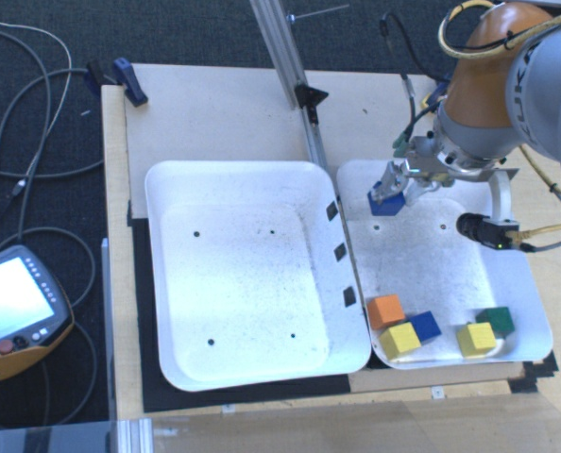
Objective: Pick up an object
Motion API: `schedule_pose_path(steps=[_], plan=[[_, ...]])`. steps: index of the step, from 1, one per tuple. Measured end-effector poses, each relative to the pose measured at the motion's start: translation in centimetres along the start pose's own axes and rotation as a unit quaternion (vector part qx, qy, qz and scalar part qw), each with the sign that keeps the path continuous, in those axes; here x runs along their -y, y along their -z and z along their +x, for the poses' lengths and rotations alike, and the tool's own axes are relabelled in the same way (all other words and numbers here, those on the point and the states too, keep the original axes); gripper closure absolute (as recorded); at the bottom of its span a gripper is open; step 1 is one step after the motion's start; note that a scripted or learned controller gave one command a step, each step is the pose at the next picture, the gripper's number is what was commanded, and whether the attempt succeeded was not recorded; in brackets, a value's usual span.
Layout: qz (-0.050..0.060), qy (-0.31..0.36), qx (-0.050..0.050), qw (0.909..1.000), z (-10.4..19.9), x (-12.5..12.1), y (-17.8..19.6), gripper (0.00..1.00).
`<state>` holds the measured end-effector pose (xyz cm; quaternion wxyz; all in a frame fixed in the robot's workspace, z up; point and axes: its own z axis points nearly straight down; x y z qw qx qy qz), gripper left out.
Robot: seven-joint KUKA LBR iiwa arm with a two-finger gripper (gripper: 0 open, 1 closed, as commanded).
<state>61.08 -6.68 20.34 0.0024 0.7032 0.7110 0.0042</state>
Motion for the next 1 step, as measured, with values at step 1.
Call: schedule_pose_path(steps=[1], plan=[[0.004,-0.001,-0.001,1.0,8.7,-0.82,-0.46,1.0]])
